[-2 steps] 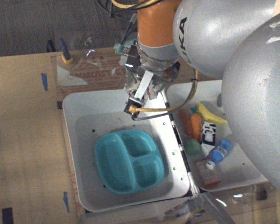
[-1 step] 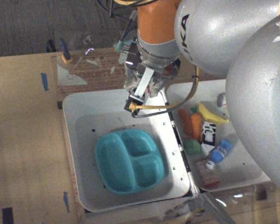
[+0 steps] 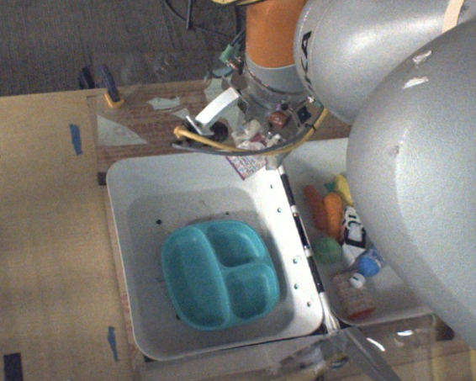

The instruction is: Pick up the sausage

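The claw (image 3: 250,146) hangs over the far edge of the bins, at twelve o'clock from the teal plate (image 3: 220,273); whether it is wide or narrow cannot be told. At four o'clock from it, in the right bin (image 3: 394,306), the reddish sausage (image 3: 315,208) lies beside an orange carrot (image 3: 333,214).

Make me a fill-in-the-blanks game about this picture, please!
1. The divided plate in the left bin is colored ____.
2. The band above the robot's wrist is colored ____.
3. The little toys lie in the ____ bin.

Missing words: teal; orange; right
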